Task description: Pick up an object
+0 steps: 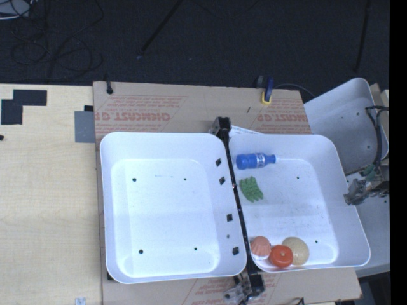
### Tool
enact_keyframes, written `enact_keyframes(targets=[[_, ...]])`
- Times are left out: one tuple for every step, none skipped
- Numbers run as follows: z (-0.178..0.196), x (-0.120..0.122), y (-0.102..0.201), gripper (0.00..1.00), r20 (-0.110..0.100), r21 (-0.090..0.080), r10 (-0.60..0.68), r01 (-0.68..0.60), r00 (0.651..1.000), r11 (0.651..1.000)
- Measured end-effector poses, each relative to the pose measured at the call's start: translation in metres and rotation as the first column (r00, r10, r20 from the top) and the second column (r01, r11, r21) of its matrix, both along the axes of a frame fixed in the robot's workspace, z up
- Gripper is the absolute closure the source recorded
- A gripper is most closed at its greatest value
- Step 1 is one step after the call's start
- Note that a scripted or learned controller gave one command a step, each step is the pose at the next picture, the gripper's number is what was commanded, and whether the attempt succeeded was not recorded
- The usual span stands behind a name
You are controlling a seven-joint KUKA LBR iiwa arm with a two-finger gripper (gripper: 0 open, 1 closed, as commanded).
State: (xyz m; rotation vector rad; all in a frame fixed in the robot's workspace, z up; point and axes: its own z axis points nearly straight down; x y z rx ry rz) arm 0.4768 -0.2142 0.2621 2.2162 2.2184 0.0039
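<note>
Five objects sat in right bin (331,170): blue bottle (255,161) near back edge; end effector (364,189) outside right rim, grip state indeterminable.

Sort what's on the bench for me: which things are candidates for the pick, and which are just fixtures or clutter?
Pick candidates, all in the right bin:
blue bottle lying on its side
green bumpy object
orange round object
pale yellow round object
pinkish round object

Just lying about:
left bin
cardboard sheet under the bins
cables on the dark floor
</note>
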Motion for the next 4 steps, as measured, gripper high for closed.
enact_keyframes(targets=[[-0.133,-0.003,0.033,1.0,-0.017,0.008,0.0,0.0,1.0,1.0],[-0.027,0.0,0.014,1.0,0.001,-0.001,-0.001,0.001,1.0,1.0],[0.022,0.0,0.101,1.0,-0.004,0.005,0.008,-0.008,1.0,1.0],[-0.138,-0.005,0.112,1.0,-0.023,0.007,-0.001,0.001,1.0,1.0]])
